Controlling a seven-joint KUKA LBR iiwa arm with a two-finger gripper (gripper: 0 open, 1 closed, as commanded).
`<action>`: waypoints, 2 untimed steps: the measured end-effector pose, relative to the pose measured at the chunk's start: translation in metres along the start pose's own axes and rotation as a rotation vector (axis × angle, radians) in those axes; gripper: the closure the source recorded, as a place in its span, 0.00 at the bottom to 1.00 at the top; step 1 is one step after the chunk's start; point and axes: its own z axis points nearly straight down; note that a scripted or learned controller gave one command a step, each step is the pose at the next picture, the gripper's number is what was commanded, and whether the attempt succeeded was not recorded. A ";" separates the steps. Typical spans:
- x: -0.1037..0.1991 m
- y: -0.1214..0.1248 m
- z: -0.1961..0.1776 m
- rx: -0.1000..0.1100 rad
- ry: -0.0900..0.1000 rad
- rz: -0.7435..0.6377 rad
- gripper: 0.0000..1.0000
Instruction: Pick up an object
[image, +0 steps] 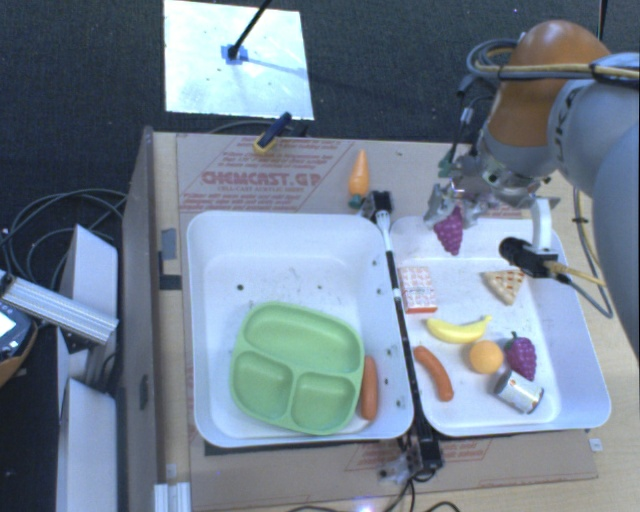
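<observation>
step: lifting | jaws closed on purple grapes (449, 231) hanging beneath, over right bin (580, 345) | next: raise clear, steady

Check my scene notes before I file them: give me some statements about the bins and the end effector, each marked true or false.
1. The green divided tray lies in the left bin. True.
2. The end effector has a purple grape bunch between its fingers. True.
3. The banana lies in the left bin. False: it lies in the right bin.
4. The carrot sits inside the green tray. False: it lies outside both bins, on the cardboard.
5. A second grape bunch lies beside the orange. True.
</observation>
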 end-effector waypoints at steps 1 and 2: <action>0.082 0.000 -0.011 0.000 0.003 -0.004 1.00; 0.039 -0.008 -0.016 0.000 0.001 -0.001 1.00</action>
